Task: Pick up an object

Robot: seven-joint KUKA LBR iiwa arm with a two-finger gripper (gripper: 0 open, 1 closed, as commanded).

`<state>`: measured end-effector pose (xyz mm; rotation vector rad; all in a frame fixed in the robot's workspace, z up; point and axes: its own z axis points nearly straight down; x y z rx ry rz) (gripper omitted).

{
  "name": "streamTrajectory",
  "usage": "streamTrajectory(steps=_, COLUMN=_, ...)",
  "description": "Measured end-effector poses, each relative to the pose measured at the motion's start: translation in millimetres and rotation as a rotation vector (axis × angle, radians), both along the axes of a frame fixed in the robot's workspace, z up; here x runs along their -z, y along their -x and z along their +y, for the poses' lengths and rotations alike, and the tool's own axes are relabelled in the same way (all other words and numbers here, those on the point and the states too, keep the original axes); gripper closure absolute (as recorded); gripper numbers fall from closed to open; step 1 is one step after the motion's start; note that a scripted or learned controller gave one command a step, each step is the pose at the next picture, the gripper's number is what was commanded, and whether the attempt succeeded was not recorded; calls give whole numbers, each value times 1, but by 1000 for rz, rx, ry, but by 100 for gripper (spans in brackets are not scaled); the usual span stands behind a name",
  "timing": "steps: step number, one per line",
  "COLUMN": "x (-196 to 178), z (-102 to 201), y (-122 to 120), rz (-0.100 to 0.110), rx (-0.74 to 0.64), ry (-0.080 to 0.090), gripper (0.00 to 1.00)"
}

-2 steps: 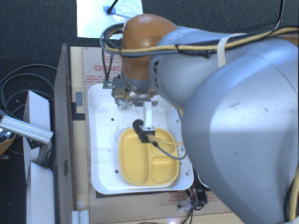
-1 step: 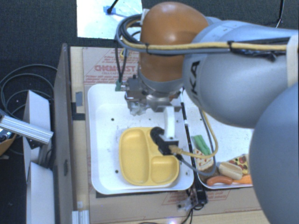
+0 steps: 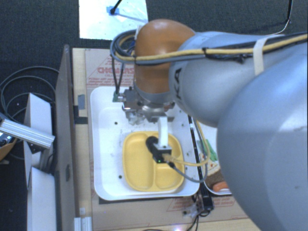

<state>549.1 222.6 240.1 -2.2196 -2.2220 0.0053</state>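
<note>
A yellow divided plate [image 3: 142,165] lies in the near half of the left white bin [image 3: 103,143]. My gripper [image 3: 139,115] hangs over the far part of that bin, just beyond the plate's far rim, under the orange band of the wrist. The arm's bulk covers it from above, so nothing can be made out in its grasp.
The grey arm [image 3: 250,109] spans the right side and hides most of the right bin. At that bin's left edge an orange object [image 3: 220,187] and a green one [image 3: 211,152] peek out. A white paper sheet [image 3: 111,11] lies on the floor beyond the bench.
</note>
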Motion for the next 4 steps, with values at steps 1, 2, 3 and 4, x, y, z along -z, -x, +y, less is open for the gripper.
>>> streamTrajectory(steps=1, x=-4, z=0, y=0, rz=-4, rx=-1, ry=-2, gripper=0)
streamTrajectory(steps=2, x=59, z=6, y=67, rz=8, rx=-2, ry=0, gripper=0)
streamTrajectory(steps=3, x=-97, z=-34, y=39, rz=-22, rx=2, ry=-8, gripper=0)
streamTrajectory(steps=4, x=-58, z=-14, y=17, rz=-3, rx=-3, ry=-2, gripper=0)
